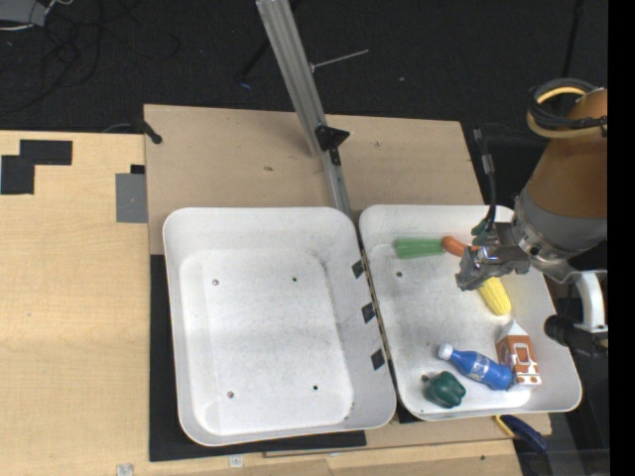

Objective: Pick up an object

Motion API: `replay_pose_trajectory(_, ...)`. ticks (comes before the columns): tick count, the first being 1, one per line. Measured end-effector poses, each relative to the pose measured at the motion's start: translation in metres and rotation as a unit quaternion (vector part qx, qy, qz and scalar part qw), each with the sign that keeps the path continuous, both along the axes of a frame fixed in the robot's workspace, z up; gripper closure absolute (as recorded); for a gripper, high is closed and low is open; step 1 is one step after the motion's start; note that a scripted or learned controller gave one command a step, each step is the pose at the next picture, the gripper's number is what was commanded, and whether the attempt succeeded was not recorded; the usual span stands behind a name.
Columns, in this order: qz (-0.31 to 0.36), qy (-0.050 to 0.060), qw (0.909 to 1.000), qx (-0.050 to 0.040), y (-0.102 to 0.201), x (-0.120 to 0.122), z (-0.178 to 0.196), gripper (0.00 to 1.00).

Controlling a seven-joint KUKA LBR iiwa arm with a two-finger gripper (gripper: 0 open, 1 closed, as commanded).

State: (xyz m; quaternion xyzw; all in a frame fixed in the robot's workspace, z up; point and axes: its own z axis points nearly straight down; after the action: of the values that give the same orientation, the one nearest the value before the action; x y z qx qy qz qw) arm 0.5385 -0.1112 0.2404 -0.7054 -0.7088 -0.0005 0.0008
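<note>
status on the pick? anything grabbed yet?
Done: the arm has reached into the right white bin, and the gripper sits low beside the yellow corn cob. In hand: nothing visibly lifted. Left: grasp and raise an object; the blue plastic bottle and green pepper lie untouched.

The tan surface (238, 157) carried two white bins side by side: the right bin (556, 400) lay directly beneath the end effector (483, 264), the left bin (189, 231) well away on its far side.

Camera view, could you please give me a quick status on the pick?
Hand low in right bin, beside yellow corn. Nothing seen gripped. Carrot, blue bottle, green pepper lie apart.
</note>
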Motion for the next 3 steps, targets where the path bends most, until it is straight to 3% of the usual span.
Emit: replay_pose_trajectory(3,0.000,0.001,1.0000,0.0000,0.153,0.050,0.005,1.00)
